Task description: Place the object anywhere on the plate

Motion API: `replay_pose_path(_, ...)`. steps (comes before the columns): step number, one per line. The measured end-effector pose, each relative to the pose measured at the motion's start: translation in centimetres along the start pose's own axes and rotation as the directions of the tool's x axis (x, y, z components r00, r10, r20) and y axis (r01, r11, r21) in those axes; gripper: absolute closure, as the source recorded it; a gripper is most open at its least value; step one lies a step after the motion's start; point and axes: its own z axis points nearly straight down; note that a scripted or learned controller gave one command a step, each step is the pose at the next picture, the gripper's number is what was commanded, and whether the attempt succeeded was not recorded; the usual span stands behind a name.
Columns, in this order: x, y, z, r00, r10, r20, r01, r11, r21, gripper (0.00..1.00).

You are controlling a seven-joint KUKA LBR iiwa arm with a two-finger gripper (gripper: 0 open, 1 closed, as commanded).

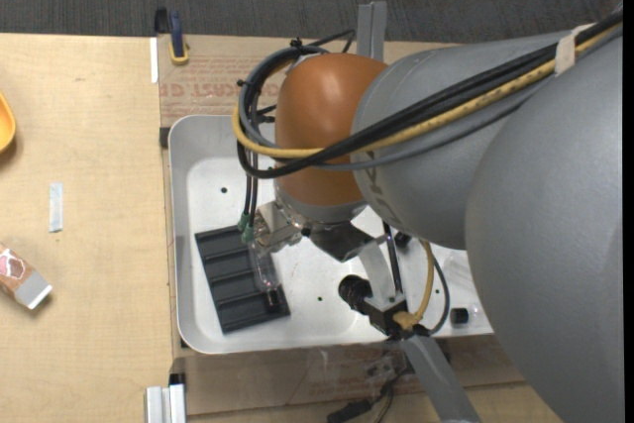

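Camera view, looking down at a slant: the big grey arm (515, 173) with its orange band (322, 129) swallows most of the right half, and it hides a good part of the white bin (193, 213) beneath it. The gripper (265, 274) hangs low over a black ridged slab (233, 277) lying in the bin's near left corner; its clear fingers (262, 263) blur against the dark ribs, so whether they are spread or pressed together I cannot tell. Whether that slab is the plate or the object is not clear either.

Yellow and black cables (253, 129) loop around the wrist. The bench (79, 144) is pale wood. At its far left edge an orange thing (5, 124) is cut off, a small grey strip (55, 208) lies flat, and a reddish wrapped item (20, 277) is half out of view. A blue clamp (173, 37) grips the bench's far edge. Faint reddish lettering (213, 79) runs along the board behind the bin, too washed out to read.
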Motion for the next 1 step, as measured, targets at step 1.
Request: replay_pose_path(1,0.01,0.00,0.00,1.000,0.000,0.000,0.000,1.000,0.000,0.00)
